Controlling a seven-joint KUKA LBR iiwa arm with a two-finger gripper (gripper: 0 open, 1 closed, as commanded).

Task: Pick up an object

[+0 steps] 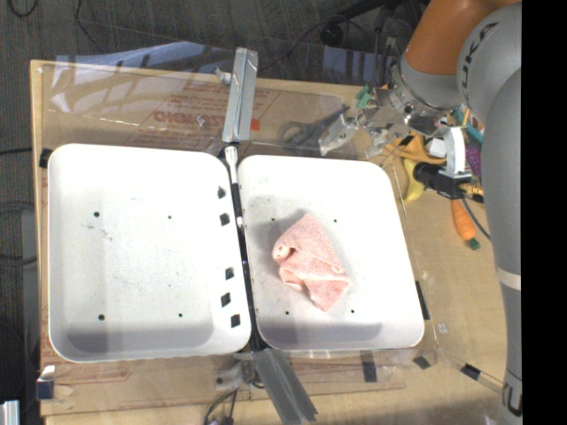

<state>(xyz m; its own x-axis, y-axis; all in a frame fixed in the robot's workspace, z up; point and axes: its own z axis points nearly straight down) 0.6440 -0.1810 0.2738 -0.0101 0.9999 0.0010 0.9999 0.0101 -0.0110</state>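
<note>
A crumpled pink cloth (310,261) lies in the middle of the right white bin (381,193), slightly toward the front. My gripper (348,127) hangs over the bench just behind that bin's back rim. It is apart from the cloth, above and to its right in the view, and holds nothing that I can see. The grey arm with its orange band (452,25) comes in from the upper right corner.
The left white bin (80,175) sits beside the right one, with a dark seam and clips between them. A metal bar (239,96) stands behind the seam. Cables and yellow and orange parts (443,180) crowd the bench at the right of the bin.
</note>
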